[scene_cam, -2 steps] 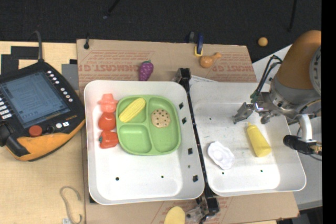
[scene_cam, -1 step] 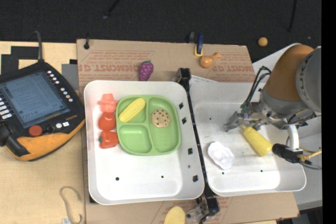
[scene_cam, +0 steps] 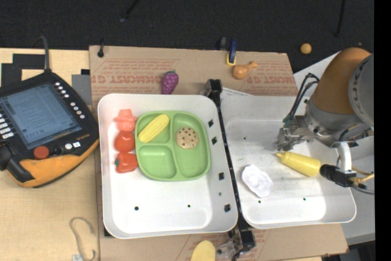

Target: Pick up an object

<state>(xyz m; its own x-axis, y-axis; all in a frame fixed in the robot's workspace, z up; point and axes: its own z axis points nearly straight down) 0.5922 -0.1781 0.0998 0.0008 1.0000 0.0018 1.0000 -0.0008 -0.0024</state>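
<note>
Overhead light falls evenly and bright on the white bins (scene_cam: 165, 217), which glare slightly; the floor behind stays dim. Shadows are soft and short. The picture looks grainy, mildly blurred throughout.

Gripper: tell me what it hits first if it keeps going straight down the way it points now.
Probably the white floor of the right bin. The gripper points down just above and left of the yellow mustard bottle, seemingly beside it; depth is unclear from this slanted view, so it may graze the bottle.
</note>
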